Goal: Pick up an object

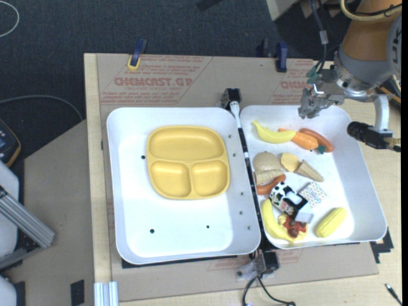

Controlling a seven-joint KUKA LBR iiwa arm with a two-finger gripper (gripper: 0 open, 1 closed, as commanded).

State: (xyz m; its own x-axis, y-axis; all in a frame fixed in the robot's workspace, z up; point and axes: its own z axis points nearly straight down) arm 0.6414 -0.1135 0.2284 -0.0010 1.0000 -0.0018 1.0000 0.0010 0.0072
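Nearest the camera, at the right bin's (pixel 371 190) six o'clock, a yellow banana (pixel 275 225), a corn cob (pixel 331 222) and a black-and-white toy (possibly a cow) (pixel 286 199) crowd together. Toward twelve o'clock lie a second banana (pixel 271 132) and a carrot (pixel 310 138). Above that far edge hangs the hand (pixel 311 109), gripping nothing; whether it is spread cannot be told. At nine o'clock, the left bin (pixel 127 190) carries a yellow divided tray (pixel 188 161).
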